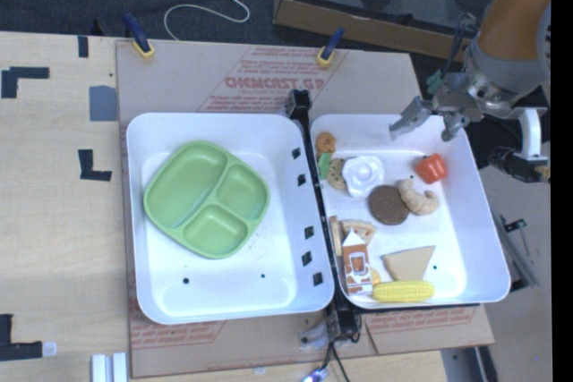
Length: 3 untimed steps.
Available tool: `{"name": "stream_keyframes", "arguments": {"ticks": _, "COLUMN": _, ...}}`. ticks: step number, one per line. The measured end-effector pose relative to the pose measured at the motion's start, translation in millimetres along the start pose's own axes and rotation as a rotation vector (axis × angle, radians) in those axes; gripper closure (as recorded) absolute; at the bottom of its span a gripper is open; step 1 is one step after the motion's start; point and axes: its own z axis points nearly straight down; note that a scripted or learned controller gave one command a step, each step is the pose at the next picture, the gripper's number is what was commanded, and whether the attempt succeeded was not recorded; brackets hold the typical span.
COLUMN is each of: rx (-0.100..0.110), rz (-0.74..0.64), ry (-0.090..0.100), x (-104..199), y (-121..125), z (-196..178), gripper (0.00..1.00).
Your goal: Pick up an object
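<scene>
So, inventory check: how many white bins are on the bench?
2: the left bin holds a green plate; the right bin holds the toy food.

This looks like a robotics lab rather than a home. A cardboard sheet [269, 85] is clamped to a plywood bench [54, 192] by blue clips [136, 35] at eleven and twelve o'clock. Black tape marks [89, 164] sit at nine o'clock, and a white cable [210, 9] trails over dark carpet at twelve, possibly beside framed equipment.

Green tray [207, 198] smooth matt plastic; white bins [143, 219] glossy plastic; bench [54, 219] pale wood; cardboard [215, 80] underlay.
</scene>
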Motion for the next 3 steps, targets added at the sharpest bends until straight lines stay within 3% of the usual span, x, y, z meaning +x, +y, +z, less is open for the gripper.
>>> {"name": "stream_keyframes", "arguments": {"ticks": 1, "rx": 0.007, "rz": 0.000, "ry": 0.000, "x": 14, "y": -40, "z": 170, "gripper": 0.00}}
{"name": "stream_keyframes", "arguments": {"ticks": 2, "rx": -0.006, "rz": 0.000, "ry": -0.003, "x": 12, "y": -35, "z": 151, "gripper": 1.00}}
{"name": "stream_keyframes", "arguments": {"ticks": 3, "rx": -0.010, "rz": 0.004, "ry": -0.005, "x": -29, "y": -49, "z": 42, "gripper": 1.00}}
